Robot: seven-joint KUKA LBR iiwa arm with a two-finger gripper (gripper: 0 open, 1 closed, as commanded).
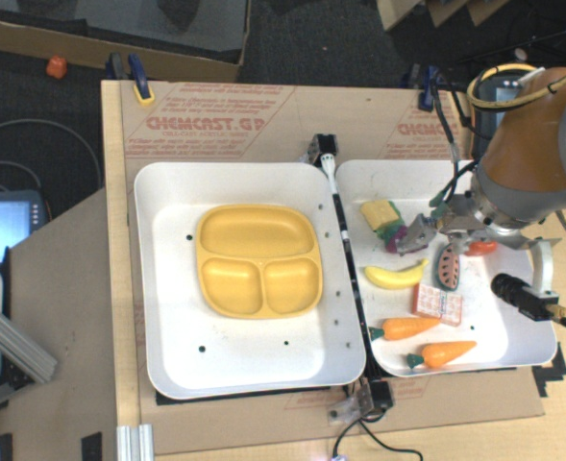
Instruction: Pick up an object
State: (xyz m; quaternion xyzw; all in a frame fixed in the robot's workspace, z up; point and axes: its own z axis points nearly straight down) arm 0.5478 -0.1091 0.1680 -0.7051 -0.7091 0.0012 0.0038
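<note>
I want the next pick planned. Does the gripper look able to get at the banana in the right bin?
Probably yes. The banana lies uncovered, apart from its neighbours, and the gripper hangs just above and to its right with nothing between.

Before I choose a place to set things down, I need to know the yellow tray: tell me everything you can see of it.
The yellow tray is a rounded, plastic-looking plate with three compartments: one wide section across the far side and two smaller ones along the near side, split by raised ridges. It lies flat and right side up on the floor of the left white bin, roughly centred and slightly toward the far side, apart from the bin walls. Nothing lies in its compartments, and nothing else touches it.
</note>
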